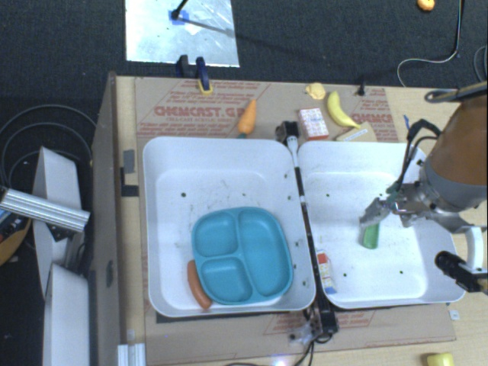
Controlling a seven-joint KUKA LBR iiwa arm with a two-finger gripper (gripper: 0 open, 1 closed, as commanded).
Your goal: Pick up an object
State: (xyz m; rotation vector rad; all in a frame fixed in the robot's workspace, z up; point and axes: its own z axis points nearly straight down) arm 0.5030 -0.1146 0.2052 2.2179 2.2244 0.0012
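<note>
Smooth white plastic bins (229, 158), glossy blue plastic tray (242, 255), matt printed cardboard bench top (198, 109), crinkly foil sheet (183, 21)

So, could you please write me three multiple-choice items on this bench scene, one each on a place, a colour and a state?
1. Where does the divided plate lie?
A. left bin
B. right bin
C. on the cardboard behind the bins

2. What colour is the object below the tool?
A. red
B. green
C. yellow

3. How does the banana lie?
A. inside a bin
B. on the plate
C. on the cardboard outside the bins

Key: 1 A, the plate fills the left bin; 2 B, it looks green; 3 C, it lies behind the right bin.
</note>
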